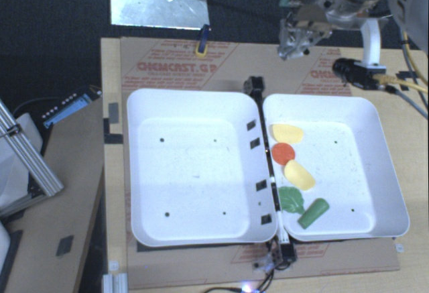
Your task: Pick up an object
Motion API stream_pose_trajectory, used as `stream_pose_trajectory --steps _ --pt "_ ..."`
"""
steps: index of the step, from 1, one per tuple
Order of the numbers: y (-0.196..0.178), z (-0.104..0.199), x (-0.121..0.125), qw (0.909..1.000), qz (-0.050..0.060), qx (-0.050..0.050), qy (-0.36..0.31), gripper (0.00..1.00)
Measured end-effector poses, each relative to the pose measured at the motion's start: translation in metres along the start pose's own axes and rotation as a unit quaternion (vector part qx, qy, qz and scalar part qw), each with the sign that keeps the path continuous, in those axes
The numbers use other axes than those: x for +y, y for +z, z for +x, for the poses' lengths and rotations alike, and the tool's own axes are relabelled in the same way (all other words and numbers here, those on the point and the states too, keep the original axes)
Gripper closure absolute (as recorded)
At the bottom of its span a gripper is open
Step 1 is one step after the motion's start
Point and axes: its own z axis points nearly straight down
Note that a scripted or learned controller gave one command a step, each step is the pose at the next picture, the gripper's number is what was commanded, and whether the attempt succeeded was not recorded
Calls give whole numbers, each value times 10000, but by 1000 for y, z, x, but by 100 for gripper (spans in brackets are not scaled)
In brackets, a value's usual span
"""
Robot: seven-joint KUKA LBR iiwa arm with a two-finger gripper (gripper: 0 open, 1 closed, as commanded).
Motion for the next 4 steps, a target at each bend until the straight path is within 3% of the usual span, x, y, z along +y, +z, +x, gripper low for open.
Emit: stream_pose_trajectory --steps 1,2,3,4 --pt "-83 46 6 10000 16 -1 9 100" --pt "-109 90 -23 10000 52 0 9 100" --pt "-108 138 -74 10000 76 -1 3 100" --pt "-108 168 -101 10000 77 -5 13 100"
